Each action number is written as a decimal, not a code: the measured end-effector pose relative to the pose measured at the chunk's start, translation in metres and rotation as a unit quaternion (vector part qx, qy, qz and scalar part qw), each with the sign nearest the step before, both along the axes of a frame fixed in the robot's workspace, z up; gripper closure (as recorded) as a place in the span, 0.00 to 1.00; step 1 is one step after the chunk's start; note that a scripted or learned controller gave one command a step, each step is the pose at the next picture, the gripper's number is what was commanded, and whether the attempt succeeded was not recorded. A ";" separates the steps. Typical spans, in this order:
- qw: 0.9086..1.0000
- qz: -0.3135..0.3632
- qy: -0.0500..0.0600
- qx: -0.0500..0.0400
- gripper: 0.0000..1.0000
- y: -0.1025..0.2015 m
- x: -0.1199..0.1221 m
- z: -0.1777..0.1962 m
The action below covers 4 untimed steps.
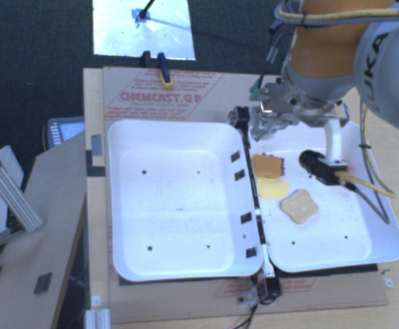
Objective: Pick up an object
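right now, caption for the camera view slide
Arm's claw hovers over the right bin, near toy bread and a cheese slice.

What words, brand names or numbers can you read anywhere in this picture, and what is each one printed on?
"CHEMCAST", in red, on the brown cardboard sheet under the white bins; the word after it looks like "GP" but is blurred.
A smaller red line above and below that brand name: too blurred to read.
"UKA", part of the maker's name, on the grey arm; the first letter is cut off.
Faint red print on the cardboard's front edge: unreadable.
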State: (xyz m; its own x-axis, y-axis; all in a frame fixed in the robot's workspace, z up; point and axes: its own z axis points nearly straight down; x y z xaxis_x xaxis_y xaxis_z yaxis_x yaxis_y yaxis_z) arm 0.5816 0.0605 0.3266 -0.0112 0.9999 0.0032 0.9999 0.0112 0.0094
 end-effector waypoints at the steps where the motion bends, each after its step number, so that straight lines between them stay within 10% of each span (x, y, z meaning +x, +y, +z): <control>1: 1.000 0.000 0.003 0.000 1.00 0.046 -0.065 0.034; 2: 1.000 -0.003 -0.002 0.000 1.00 0.021 -0.095 0.125; 3: 1.000 0.001 0.004 0.000 1.00 0.114 -0.096 0.113; 4: 1.000 -0.001 -0.001 0.001 1.00 0.155 -0.095 0.214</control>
State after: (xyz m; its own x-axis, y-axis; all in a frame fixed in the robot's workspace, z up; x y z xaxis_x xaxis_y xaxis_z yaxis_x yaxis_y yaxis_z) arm 0.4865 0.2151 0.5406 -0.0087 0.9999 0.0059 0.9999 0.0086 0.0112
